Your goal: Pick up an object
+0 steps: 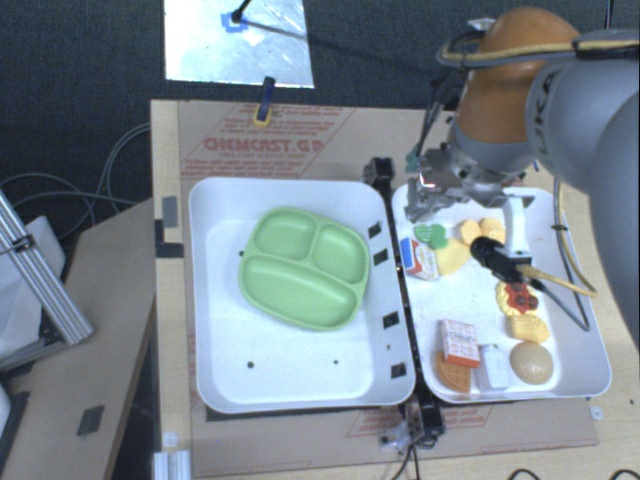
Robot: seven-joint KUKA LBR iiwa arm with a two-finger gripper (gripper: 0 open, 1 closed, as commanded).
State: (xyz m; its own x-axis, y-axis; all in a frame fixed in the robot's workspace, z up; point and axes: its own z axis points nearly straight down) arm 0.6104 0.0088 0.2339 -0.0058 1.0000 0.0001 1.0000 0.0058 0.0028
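Starting at the near rim of the right bin (585, 360), note beige ball (532, 363) and red-and-white carton (460, 340). Farther back, near the inner wall, find small green piece (431, 235): flat, lobed, glossy; too small to tell long axis or heading. Just beyond it, note jaws; opening cannot be told.

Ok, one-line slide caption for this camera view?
Gripper over small food items in one white bin; green divided plate in the other bin.

plate (303, 271): pale green | left bin (215, 298): white | right bin (587, 356): white | carton (460, 342): red-white | arm (590, 98): grey, orange band
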